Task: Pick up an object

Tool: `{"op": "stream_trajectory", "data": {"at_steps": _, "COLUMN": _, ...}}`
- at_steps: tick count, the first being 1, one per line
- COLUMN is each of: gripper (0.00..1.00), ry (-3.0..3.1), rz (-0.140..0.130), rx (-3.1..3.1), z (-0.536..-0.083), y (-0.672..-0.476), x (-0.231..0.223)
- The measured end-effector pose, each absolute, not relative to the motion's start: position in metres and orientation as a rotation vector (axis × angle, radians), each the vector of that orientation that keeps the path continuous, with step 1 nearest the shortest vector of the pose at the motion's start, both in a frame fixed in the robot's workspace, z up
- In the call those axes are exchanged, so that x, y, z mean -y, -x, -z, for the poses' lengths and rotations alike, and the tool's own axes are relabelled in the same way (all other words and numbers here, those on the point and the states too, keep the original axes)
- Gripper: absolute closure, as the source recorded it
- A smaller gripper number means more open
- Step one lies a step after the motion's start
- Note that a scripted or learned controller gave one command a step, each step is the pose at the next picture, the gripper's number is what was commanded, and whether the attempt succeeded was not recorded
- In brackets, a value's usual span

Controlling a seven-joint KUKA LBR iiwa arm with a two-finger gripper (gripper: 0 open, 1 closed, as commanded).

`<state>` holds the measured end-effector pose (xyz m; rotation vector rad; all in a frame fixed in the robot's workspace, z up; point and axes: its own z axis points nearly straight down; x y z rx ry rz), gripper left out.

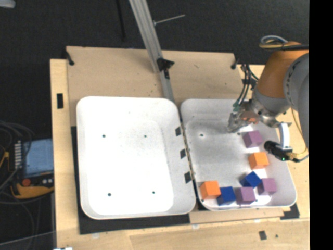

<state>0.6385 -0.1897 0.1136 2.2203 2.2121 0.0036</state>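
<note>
The right bin (208,145) holds several small blocks. A purple block (253,138) lies near its right side, with an orange block (258,160) below it. A blue block (252,179) and a purple block (268,185) sit lower right. Along the front edge are an orange block (210,189), a blue block (226,195) and a purple block (245,195). My gripper (238,122) hangs low over the upper right part of this bin, just up and left of the top purple block. Nothing is visible between its fingers.
The left bin (127,155) lies beside the right one, with a divider with black clips (183,152) between them. A slanted metal pole (151,40) rises behind the bins. A cable and a black fitting (278,150) hang from the wrist at the right.
</note>
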Motion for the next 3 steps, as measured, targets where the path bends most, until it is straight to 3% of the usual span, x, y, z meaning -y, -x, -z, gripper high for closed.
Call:
{"op": "stream_trajectory", "data": {"at_steps": 2, "gripper": 1.00, "ry": -2.215, "rz": -0.003, "rx": -2.220, "z": -0.214, "y": -0.638, "x": 0.202}}
{"op": "stream_trajectory", "data": {"at_steps": 3, "gripper": 1.00, "ry": -2.214, "rz": -0.003, "rx": -2.228, "z": -0.222, "y": -0.641, "x": 0.154}}
